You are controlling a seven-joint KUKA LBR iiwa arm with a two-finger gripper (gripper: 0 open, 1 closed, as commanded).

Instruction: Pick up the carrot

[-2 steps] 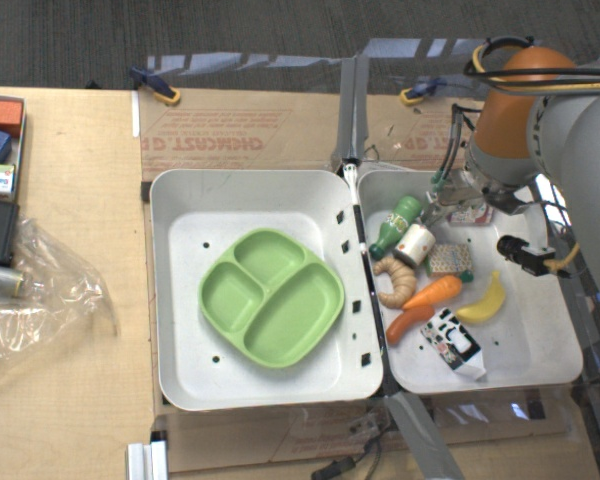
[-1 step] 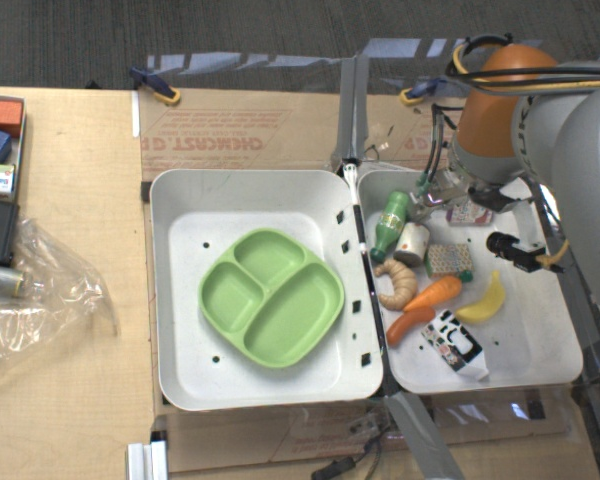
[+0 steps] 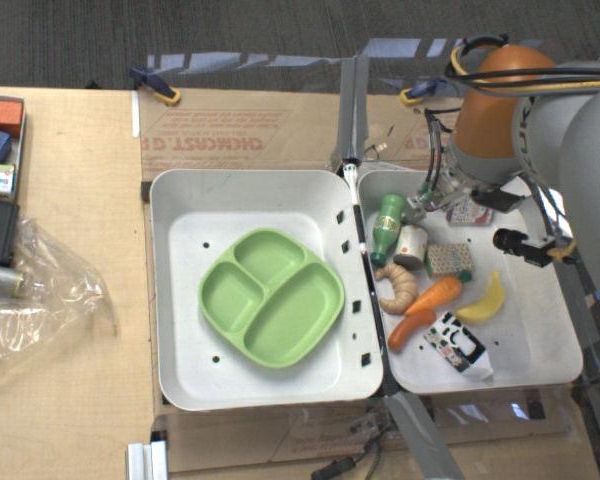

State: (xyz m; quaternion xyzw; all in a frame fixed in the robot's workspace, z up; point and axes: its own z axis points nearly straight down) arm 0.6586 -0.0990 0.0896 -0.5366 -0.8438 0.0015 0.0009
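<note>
The orange carrot (image 3: 427, 308) lies at a slant in the right bin (image 3: 540, 368), near its left wall, with its thin end toward the front. It sits between a beige curved piece (image 3: 401, 284) and a yellow banana (image 3: 485, 300). My gripper (image 3: 442, 199) hangs over the back of the right bin, below the orange wrist band. It is well behind the carrot and apart from it, and the wrist mostly covers it.
A green bottle (image 3: 386, 225), a white cylinder (image 3: 411, 243), a speckled block (image 3: 448, 259) and a black-and-white packet (image 3: 456, 342) crowd the right bin around the carrot. The left bin (image 3: 180, 368) holds a green divided plate (image 3: 270, 296). Boxes and a plastic bag (image 3: 40, 288) lie far left.
</note>
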